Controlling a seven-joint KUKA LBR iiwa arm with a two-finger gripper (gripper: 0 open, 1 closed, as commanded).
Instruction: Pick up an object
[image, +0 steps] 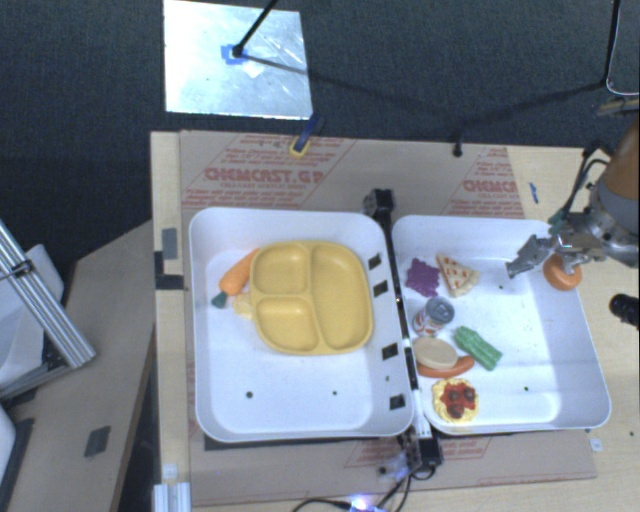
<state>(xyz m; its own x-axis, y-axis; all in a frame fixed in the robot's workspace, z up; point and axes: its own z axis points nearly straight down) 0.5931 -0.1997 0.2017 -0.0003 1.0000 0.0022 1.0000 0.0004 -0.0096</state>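
The right bin (560, 390) holds several toy foods: a purple grape bunch (422, 275), a pizza slice (456, 273), a small can (432, 315), a green pickle (478, 347), a bun (435, 352) over a sausage (447, 369), and a spaghetti plate (455, 400). My gripper (522, 262) hangs over the bin's upper right part, pointing left, right of the pizza slice. A round orange piece (564, 275) sits just behind its tip, under the wrist. Whether the gripper touches it is unclear.
The left bin (215, 390) bears a yellow divided plate (305, 295), with a carrot (237, 272) at its left edge. Black clips (400, 350) line the ridge between the bins. A shiny sheet (238, 60) lies beyond the bench.
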